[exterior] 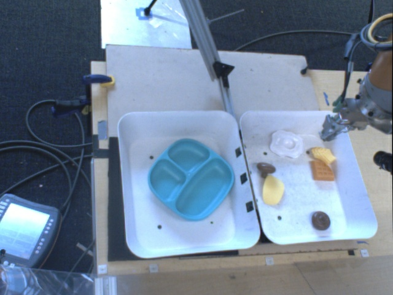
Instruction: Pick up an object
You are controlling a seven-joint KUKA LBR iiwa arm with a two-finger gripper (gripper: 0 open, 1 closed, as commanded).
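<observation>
A: Nearest the lens, low in the right bin, sits a brown round piece. Gripper next?

B: Gripper hangs over that bin's upper right rim, arm entering from the right, orange band above the wrist. Fingers too small and blurred, cannot tell wide or narrow. Nothing visibly between them.

A: Closest objects to it?

B: Yellow-orange waffle piece just below-left of it, touching a tan cracker square. White fried-egg shape farther left, apart from both.

A: And beyond?

B: Small brown mushroom-like thing near the bin's left wall, yellow lemon-like piece just below it, about touching.

A: Left bin?

B: Left bin holds a teal divided plate, three compartments, lying flat at the centre. Grey pole slants down to the seam between the bins.
</observation>
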